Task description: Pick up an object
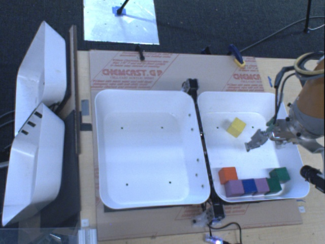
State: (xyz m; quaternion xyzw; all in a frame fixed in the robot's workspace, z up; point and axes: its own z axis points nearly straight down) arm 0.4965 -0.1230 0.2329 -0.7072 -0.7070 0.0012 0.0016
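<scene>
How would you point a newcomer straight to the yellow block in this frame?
Find the right-hand white bin, the one the gripper reaches into. The yellow block lies alone in its upper middle, left of the gripper. It is the only yellow piece, well apart from the row of blocks along the bin's near edge.

From my screen the light is bright and even — the white bins (152, 103) nearly wash out, their inner walls showing only faint grey shading. The metal sheet (121, 14) glares pale blue. Detail is soft and slightly grainy — small edges blur.
</scene>
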